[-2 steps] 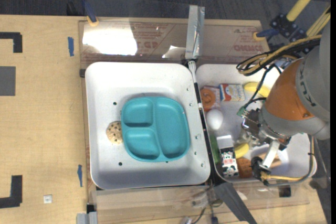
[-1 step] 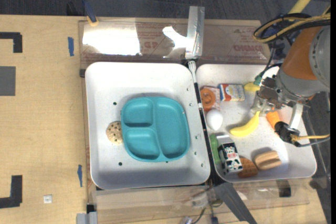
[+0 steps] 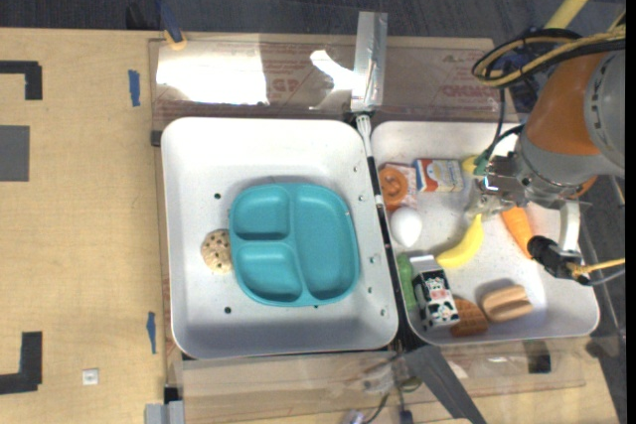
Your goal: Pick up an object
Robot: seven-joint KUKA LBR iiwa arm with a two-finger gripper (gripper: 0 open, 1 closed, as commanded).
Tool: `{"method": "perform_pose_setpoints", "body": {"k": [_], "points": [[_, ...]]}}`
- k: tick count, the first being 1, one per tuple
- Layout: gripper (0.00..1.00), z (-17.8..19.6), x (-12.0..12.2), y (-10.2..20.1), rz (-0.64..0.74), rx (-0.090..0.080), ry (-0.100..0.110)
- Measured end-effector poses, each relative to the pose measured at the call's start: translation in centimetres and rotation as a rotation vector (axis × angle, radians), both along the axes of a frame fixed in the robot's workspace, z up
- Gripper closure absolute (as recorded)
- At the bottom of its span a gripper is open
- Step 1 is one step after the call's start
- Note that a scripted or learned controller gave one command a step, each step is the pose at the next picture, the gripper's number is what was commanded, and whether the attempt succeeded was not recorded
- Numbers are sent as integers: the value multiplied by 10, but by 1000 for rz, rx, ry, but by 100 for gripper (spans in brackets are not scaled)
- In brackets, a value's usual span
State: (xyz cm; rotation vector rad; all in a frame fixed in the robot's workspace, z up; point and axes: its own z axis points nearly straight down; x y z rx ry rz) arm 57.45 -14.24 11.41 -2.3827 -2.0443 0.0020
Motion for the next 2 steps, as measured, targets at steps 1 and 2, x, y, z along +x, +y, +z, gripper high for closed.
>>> {"method": "perform_pose_setpoints", "body": {"k": [1, 2], "points": [[100, 73, 13, 88, -13, 2, -8], [0, 70, 11, 84, -18, -1, -2]]}}
